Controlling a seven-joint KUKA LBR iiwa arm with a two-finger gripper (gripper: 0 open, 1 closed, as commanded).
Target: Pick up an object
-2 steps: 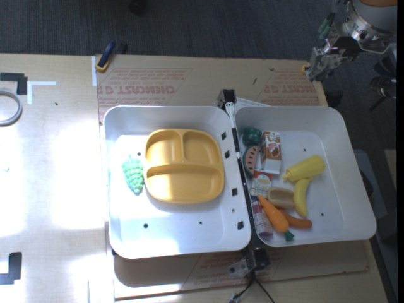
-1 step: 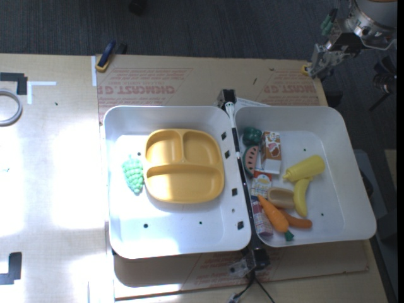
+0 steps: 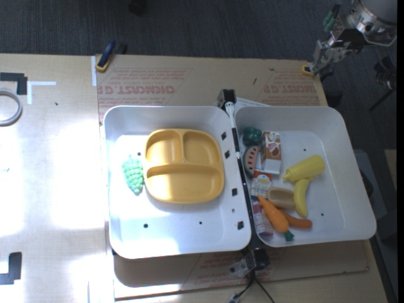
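Two white bins sit side by side on the bench. The left bin (image 3: 120, 232) holds a yellow plate (image 3: 185, 166) with three parts, near the middle. A small bunch of green grapes (image 3: 133, 174) lies just beside the plate at its 9 o'clock side.

The right bin (image 3: 341, 223) holds many toy foods, mostly along its 9 o'clock wall. A yellow banana (image 3: 302, 196) lies near the middle, and a yellow corn piece (image 3: 305, 167) sits at the banana's 12 o'clock. An orange carrot (image 3: 275, 215) lies toward the bin's 7 o'clock corner. A small white and brown box (image 3: 272, 151) stands toward 11 o'clock, with a dark green thing (image 3: 252, 135) just beside it.

The gripper (image 3: 323, 59) hangs outside the bins, past the right bin's 12 o'clock edge, well apart from the toys. I cannot tell how its claw is set.
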